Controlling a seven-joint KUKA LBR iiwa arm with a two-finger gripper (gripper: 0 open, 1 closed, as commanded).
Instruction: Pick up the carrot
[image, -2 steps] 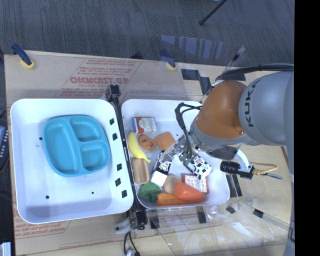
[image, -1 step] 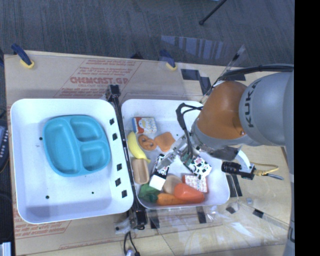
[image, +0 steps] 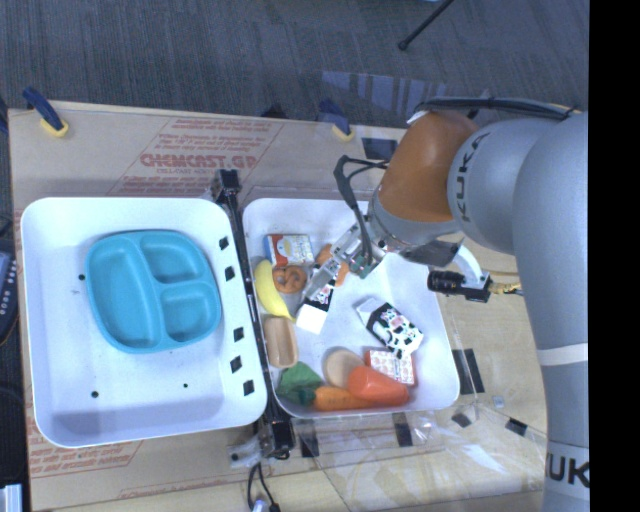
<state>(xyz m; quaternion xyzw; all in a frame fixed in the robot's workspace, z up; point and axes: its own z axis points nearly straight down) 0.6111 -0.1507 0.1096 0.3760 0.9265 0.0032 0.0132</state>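
The carrot (image: 340, 400) lies along the near wall of the right bin (image: 440, 345), an orange body with its green leafy top (image: 298, 382) pointing left. A red-orange pepper (image: 376, 383) presses against its right end. My gripper (image: 330, 275) hangs low over the upper middle of the same bin, well away from the carrot, close to a white block (image: 312, 319) and a brown round cookie (image: 291, 278). The grey arm with its orange band (image: 425, 170) reaches in from the upper right.
Packed into the right bin are a banana (image: 268, 290), a bun (image: 281, 342), a small picture box (image: 290, 247), a cow-patterned carton (image: 396, 330) and a red packet (image: 393, 366). The left bin (image: 60, 390) holds a blue divided plate (image: 152, 290).
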